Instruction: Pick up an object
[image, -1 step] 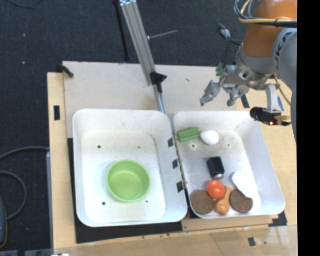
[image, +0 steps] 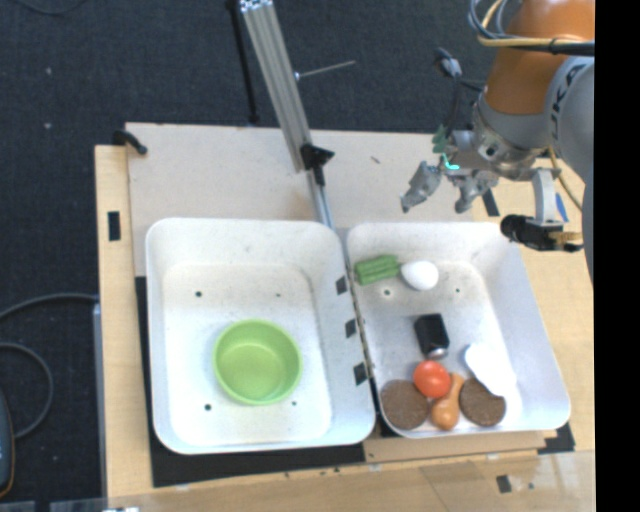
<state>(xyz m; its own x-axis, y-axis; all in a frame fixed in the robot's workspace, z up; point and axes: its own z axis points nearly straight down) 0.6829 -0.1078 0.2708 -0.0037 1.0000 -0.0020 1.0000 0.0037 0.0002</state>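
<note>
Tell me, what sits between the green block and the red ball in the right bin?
In the camera view, a white egg-shaped object and a black block lie between the green block and the red ball.

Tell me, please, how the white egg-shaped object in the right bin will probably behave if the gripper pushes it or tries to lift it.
The white egg-shaped object looks smooth and rounded, so it would probably roll away if pushed. It touches the green block, which may stop it on that side. Its curved surface could slip between the fingers. The gripper is open above the right bin's far edge.
</note>
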